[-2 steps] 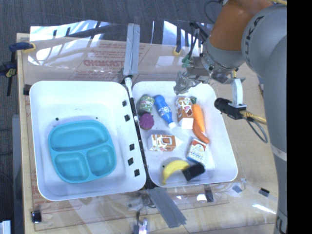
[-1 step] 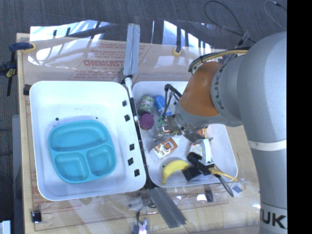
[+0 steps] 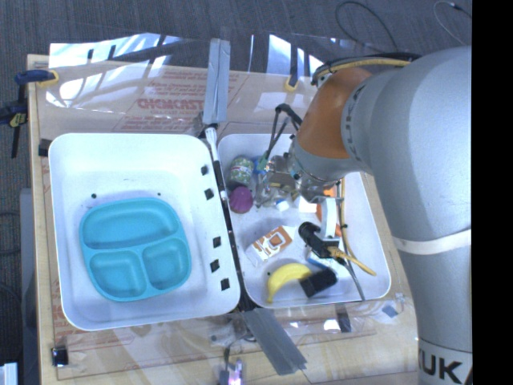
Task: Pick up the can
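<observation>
Banana (image 3: 284,279) is lying nearest in the right bin (image 3: 250,273) — can (image 3: 242,169) is sitting farther back, claw (image 3: 276,184) hanging just beside it. Can't tell claw's state; it's probably needing centring over can.

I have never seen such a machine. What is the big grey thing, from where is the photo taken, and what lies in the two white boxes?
The big grey shape with an orange band is a robot arm, reaching in from the right. Its gripper hangs over the right shallow white bin; whether it holds anything, I cannot tell. The one camera looks down from above at a slant. The left shallow white bin holds a light-blue plastic tray with three compartments. The right bin holds a small greenish can, a purple round object, an orange-and-white packet and a yellow banana.
</observation>
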Available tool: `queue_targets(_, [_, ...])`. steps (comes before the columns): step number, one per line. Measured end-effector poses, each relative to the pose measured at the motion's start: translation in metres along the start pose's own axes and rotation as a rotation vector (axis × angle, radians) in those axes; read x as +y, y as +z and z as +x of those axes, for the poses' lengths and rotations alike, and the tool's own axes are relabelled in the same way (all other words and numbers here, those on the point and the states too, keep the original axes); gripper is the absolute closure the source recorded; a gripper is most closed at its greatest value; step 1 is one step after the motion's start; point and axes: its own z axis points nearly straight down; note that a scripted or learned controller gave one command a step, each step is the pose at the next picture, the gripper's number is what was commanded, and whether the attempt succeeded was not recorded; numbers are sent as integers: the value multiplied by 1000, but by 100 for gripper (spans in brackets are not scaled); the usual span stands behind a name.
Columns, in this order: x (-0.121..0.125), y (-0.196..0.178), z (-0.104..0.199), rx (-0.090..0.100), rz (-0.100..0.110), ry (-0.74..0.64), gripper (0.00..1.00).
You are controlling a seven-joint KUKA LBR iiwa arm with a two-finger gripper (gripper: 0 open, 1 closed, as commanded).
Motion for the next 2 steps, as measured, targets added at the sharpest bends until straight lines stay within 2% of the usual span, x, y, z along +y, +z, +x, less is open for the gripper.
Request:
queue_targets(1, [-29, -66, 32, 0, 0, 99, 100])
queue_targets(2, [-29, -66, 32, 0, 0, 99, 0])
